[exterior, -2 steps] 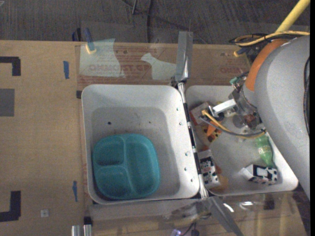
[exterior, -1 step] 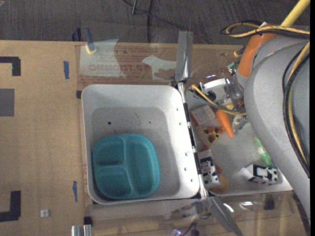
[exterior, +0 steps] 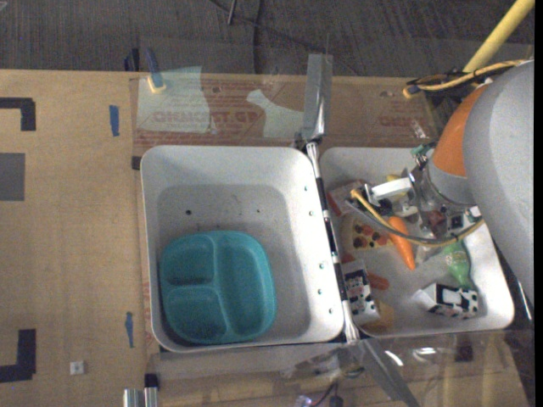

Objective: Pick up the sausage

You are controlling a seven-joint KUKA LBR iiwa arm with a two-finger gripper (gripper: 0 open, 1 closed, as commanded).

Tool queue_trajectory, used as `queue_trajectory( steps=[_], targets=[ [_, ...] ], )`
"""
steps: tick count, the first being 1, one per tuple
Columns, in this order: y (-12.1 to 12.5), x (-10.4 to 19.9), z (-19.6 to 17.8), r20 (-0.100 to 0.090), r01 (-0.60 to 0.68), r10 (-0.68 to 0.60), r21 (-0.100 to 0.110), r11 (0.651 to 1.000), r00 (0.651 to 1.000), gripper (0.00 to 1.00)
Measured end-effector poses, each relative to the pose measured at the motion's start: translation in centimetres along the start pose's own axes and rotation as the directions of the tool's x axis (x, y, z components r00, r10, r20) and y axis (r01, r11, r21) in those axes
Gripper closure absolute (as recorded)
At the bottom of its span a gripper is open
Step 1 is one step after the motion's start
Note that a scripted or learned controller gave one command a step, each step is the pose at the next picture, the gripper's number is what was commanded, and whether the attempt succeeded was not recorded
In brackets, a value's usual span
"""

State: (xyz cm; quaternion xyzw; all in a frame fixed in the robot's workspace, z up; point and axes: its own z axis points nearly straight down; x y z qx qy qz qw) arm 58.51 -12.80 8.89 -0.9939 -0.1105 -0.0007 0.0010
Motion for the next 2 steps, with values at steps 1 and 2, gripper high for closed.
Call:
queue_trajectory(
  steps=[1,2],
  targets=[
    [2.6,-10.2,-0.5,-0.028,0.031,-0.031,-0.009,0.999,0.999,0.00],
    [2.8,-11.3,-5.0,-0.003,0.135,-0.135,-0.004,0.991,0.991,0.00]
  ],
)
